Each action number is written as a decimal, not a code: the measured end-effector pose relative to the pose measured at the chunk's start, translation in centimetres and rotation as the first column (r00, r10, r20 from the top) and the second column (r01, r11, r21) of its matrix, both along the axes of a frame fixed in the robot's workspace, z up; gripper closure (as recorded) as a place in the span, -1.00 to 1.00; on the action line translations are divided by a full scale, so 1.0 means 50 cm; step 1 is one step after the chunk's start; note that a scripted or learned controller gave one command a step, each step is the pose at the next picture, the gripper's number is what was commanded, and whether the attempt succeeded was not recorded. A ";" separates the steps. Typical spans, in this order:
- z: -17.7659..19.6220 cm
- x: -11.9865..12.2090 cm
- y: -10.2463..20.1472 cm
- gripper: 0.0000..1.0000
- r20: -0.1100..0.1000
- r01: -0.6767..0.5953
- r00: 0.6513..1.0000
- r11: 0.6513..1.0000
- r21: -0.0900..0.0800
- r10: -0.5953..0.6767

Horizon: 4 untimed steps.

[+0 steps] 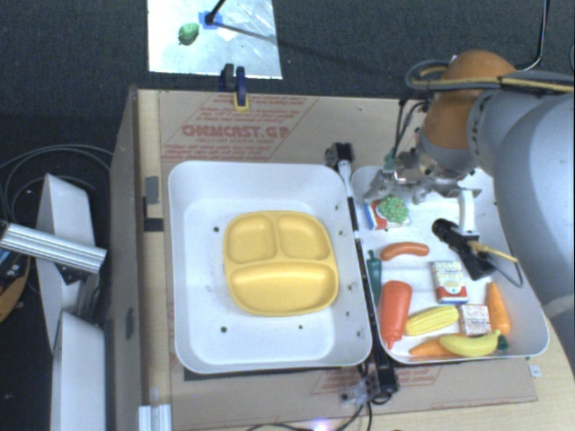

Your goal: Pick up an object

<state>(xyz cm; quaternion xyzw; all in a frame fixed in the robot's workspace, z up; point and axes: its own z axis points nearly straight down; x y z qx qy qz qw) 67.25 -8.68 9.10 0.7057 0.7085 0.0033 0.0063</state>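
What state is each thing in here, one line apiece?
Gripper: low over the far end of the right bin, right above the broccoli; grip not readable.
Broccoli: lying in the right bin under the gripper.
Yellow plate: flat, right way up, in the left bin.
Sausage: lying flat.
Banana: lying at the near edge.
Corn: lying flat.

Floor: a dark, finely textured carpet (pixel 72 52) is seen around the bench on the top and left.
Bench top: a brown cardboard sheet (pixel 260 124) printed with red lettering is laid under the bins.
Upper area: a shiny, reflective square sheet (pixel 243 39) is laid on the carpet, with a small green item (pixel 188 33) on it.
Left side: black cables (pixel 36 164), white panels (pixel 63 214) and a silver metal bar (pixel 54 247) are seen.
Light: glare is thrown off the reflective sheet.
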 end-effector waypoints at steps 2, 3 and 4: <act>0.000 0.000 0.000 -1.00 0.000 0.000 1.000 1.000 0.000 0.000; 0.000 0.000 -0.004 -1.00 0.000 0.001 1.000 1.000 0.003 -0.001; 0.025 0.005 -0.006 1.00 0.008 -0.001 1.000 1.000 0.000 0.001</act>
